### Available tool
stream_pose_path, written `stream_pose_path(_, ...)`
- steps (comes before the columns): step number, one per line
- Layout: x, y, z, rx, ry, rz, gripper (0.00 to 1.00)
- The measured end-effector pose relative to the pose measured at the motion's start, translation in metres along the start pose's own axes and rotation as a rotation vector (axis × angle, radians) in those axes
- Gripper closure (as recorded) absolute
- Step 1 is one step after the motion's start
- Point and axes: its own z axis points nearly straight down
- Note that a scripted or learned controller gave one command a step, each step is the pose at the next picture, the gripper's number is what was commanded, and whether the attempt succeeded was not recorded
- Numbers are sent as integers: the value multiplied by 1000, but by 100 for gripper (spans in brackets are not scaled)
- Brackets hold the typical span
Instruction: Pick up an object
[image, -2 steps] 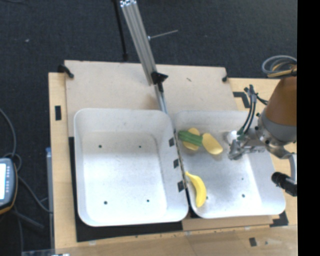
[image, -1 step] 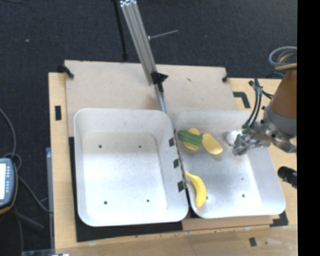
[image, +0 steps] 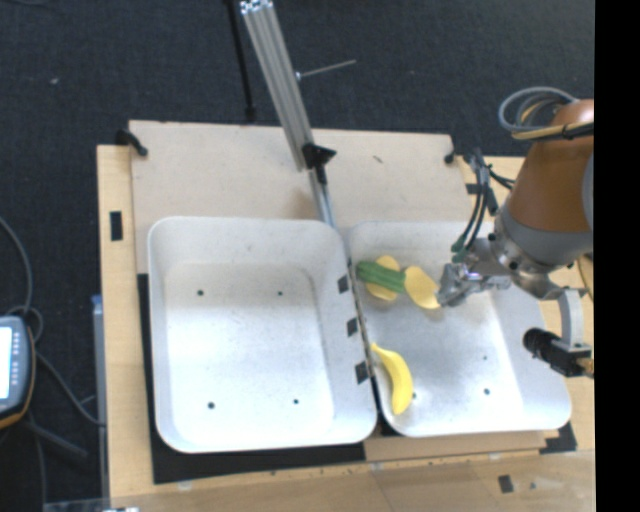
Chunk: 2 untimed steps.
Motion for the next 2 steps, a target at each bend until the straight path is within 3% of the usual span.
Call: stream_pose_path(2, 109, -5, -2, 1, 2, -2, 100)
